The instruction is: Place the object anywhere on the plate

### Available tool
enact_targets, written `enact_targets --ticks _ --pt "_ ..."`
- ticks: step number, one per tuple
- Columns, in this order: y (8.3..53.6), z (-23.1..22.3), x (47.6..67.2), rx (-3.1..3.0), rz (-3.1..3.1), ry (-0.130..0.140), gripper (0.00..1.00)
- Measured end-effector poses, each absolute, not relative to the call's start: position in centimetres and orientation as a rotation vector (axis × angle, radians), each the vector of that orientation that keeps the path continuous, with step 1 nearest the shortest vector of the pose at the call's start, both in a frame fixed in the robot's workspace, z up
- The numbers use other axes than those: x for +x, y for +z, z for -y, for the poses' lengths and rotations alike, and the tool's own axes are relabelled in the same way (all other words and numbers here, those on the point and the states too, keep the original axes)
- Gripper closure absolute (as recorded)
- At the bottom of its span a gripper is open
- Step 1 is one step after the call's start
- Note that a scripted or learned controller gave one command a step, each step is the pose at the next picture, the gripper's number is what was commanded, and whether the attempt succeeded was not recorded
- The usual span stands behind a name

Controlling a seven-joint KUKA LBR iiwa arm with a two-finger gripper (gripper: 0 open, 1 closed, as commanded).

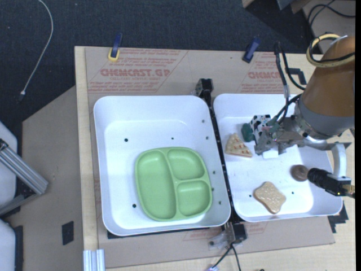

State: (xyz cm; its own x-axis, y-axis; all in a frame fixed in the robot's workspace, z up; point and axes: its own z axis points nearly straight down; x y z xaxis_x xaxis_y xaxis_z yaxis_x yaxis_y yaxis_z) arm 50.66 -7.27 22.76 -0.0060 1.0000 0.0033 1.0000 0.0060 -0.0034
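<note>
Green, three-part plate lies in the left bin, toward its front edge. In the right bin, the claw hovers near the left wall; whether it is open or closed, I cannot tell. A waffle wedge lies just beside it, toast near the front edge, and a brown lump toward the right edge.

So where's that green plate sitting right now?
The green plate lies in the left bin, toward its near side, in the camera view. The waffle-like wedge and the toast-like piece lie in the right bin beside it.
</note>
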Motion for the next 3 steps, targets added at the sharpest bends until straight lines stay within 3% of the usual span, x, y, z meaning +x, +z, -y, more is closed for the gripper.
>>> enact_targets --ticks 1,3 --pt "23.1 1.7 52.6 -2.214 2.229 -0.004 1.0" --pt "23.8 -7.1 54.1 -2.216 2.227 -0.003 1.0"
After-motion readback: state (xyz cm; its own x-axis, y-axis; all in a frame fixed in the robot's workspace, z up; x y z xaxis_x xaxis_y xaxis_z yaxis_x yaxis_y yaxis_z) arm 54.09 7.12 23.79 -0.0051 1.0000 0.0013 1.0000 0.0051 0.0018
